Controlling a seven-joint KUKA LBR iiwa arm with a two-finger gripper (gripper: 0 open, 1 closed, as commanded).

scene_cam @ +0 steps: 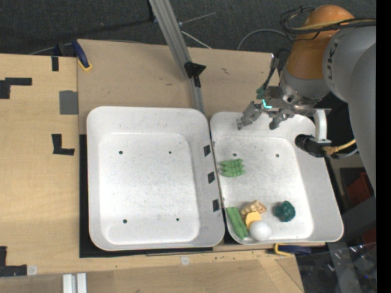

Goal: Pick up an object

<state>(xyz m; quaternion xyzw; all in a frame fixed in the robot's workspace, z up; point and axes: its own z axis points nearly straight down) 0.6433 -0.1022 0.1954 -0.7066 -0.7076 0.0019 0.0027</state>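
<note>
The wooden bench (140, 72) fills most of the frame, and its left part carries dark tape marks. On it sit two shallow white bins side by side. The left bin (146, 118) takes the centre of the frame. The right bin (305, 182) lies toward the lower right, its far rim partly covered by the arm's wrist.

The arm (342, 47) enters from the upper right; its grey body is cut off by the right edge, and the orange band sits at the top right. A slanted grey metal bar (174, 35) runs from the top edge down to the gap between the bins.

The gripper (263, 119) hangs over the upper rim of the right bin, its two fingers spread apart with nothing between them.

The objects all lie in the right bin. A pale green ridged piece (232, 168) rests left of centre, well apart from the gripper. Near the bottom rim a cluster crowds together: a long green item (236, 222) by the left wall, a small tan object (252, 210) whose shape is hard to make out, and a white ball (260, 231) touching both. A dark teal lump (283, 211) sits just to the right of them, its form unclear.
</note>
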